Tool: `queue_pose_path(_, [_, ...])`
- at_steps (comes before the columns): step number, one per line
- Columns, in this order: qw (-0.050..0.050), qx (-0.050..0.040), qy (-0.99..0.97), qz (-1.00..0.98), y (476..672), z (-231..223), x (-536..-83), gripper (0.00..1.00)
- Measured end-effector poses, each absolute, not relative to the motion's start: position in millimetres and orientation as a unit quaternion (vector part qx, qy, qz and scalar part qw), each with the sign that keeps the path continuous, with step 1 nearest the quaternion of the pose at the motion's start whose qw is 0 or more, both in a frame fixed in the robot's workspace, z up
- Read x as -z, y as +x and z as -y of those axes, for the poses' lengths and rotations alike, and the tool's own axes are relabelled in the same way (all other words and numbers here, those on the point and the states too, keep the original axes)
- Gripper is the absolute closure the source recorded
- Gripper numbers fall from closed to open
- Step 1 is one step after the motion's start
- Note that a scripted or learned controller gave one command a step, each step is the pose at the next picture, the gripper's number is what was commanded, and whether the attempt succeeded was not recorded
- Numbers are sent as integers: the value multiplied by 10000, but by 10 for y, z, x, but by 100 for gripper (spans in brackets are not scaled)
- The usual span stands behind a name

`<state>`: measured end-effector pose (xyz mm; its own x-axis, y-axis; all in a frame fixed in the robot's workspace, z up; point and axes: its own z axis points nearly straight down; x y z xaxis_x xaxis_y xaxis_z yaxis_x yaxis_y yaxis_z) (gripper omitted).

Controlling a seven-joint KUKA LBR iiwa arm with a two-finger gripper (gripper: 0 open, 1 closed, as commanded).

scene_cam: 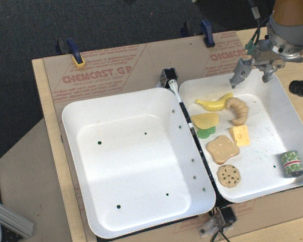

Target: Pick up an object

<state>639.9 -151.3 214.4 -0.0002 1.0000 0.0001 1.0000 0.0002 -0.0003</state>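
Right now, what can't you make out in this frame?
- Arm: cut off by the top and right edges.
- Green piece: partly covered by the yellow chip; shape unclear.
- Can: label too small to read.
- Gripper: nothing visible between its open fingers.

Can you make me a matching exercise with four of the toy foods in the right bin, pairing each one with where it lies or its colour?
Things:
1. curved yellow toy banana
2. round brown chocolate-chip cookie
3. small green-and-white can
4. square yellow cheese block

Descriptions:
A. alone near the right bin's near right corner
B. nearest the bin's front edge, below the toast slice
C. farthest back of the foods, beside the croissant
D. right of the toast slice

Pairs: 1-C, 2-B, 3-A, 4-D
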Motion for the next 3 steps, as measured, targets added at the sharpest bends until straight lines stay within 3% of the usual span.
queue_pose_path(1, [59, -33, -7079, 7063, 5876, 1514, -859, 0])
queue_pose_path(2, [-10, 3, -7075, 7067, 5924, 1521, -1036, 100])
queue_pose_path(3, [-45, 48, -7036, 7106, 6597, 415, -1908, 100])
